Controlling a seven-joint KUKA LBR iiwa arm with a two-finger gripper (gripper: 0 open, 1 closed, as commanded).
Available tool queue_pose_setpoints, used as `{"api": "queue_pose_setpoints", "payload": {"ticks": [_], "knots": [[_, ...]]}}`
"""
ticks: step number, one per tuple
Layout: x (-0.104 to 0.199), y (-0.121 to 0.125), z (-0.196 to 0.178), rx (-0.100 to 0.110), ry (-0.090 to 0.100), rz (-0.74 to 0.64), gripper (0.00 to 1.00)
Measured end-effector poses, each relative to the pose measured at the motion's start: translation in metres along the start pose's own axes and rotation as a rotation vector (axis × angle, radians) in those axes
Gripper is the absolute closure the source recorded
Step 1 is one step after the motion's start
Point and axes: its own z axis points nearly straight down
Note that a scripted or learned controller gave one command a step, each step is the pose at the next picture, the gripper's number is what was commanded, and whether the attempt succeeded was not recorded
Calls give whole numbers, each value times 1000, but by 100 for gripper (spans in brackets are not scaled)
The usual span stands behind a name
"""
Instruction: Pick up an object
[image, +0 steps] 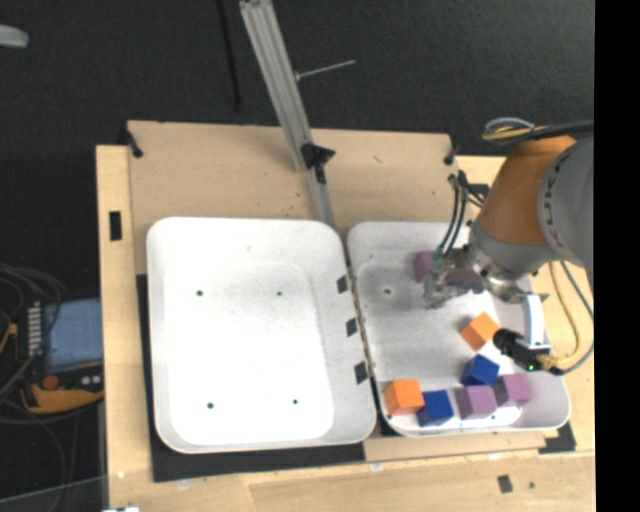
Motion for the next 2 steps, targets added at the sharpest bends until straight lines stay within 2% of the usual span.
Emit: {"api": "queue_pose_setpoints", "payload": {"ticks": [1,2], "knots": [[-8,2,-63,-3,-2,-2,100],[-10,3,-84,1,-1,-6,100]]}}
